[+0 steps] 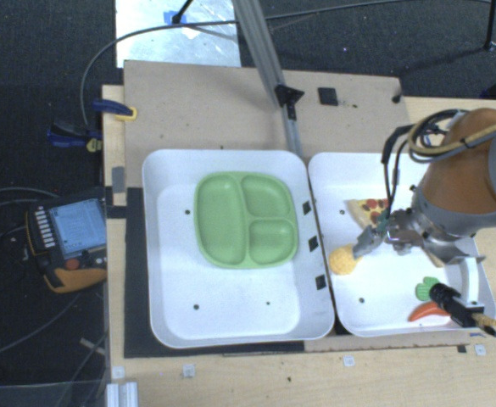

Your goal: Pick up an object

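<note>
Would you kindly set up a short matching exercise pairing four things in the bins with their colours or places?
Things:
1. divided plate
2. pizza slice
3. round yellow food piece
4. carrot

Descriptions:
A. orange, with a green top
B. green, in the left bin
C. beside the gripper, near the right bin's left wall
D. triangular, with red spots

Pairs: 1-B, 2-D, 3-C, 4-A

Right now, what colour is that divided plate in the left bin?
Light green: the divided plate shows plainly in the camera view, lying in the white left bin.
</note>
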Controlling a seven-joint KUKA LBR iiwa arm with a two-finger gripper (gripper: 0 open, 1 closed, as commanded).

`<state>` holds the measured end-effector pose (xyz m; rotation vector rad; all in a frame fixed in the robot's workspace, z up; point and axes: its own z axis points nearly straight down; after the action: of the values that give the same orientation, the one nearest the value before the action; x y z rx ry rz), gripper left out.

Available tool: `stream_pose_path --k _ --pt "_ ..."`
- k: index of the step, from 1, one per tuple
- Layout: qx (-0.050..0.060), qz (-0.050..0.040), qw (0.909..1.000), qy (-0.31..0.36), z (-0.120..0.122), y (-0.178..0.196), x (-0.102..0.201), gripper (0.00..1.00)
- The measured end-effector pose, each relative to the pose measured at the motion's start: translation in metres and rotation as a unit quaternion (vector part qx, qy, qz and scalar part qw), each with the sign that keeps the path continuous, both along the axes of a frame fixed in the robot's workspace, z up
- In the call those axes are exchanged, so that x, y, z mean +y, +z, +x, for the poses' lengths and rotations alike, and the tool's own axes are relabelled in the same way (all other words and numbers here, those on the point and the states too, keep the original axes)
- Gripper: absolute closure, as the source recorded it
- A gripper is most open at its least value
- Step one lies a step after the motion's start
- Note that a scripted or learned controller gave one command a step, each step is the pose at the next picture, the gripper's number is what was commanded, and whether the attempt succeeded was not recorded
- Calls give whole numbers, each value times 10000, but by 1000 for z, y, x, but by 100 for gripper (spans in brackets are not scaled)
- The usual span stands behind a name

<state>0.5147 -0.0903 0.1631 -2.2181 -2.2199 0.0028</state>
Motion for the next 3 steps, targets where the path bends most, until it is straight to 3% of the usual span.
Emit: stream_pose_path --k 1,2,3 --pt "-33 -4 10000 -8 -2 -59 -1 0" --pt "-73 -6 10000 6 1 -45 0 100" --pt "-57 -13 10000 16 4 19 -4 100"
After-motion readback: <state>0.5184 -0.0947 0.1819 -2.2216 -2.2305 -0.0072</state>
